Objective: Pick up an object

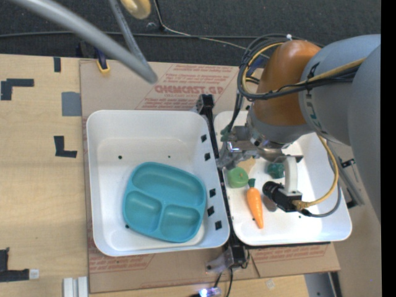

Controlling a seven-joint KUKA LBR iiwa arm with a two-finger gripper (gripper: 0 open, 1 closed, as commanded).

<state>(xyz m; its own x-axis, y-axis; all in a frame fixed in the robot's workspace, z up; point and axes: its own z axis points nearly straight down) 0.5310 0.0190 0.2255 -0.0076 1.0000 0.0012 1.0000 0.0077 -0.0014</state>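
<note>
You have a wooden bench [37, 184] filling the left and lower frame, with black tape marks [60, 146] scattered along its left side. A cardboard sheet [185, 85] with red print lies flat on it, centre frame. On that sheet sit two white bins, touching side by side: the left bin [102, 135] at centre and the right bin [331, 224] at lower right.

Single fixed camera above the desk [37, 166], looking down at a slant on both shallow white plastic bins [99, 141]; the grey arm with orange band [291, 73] enters from the right, close range
</note>
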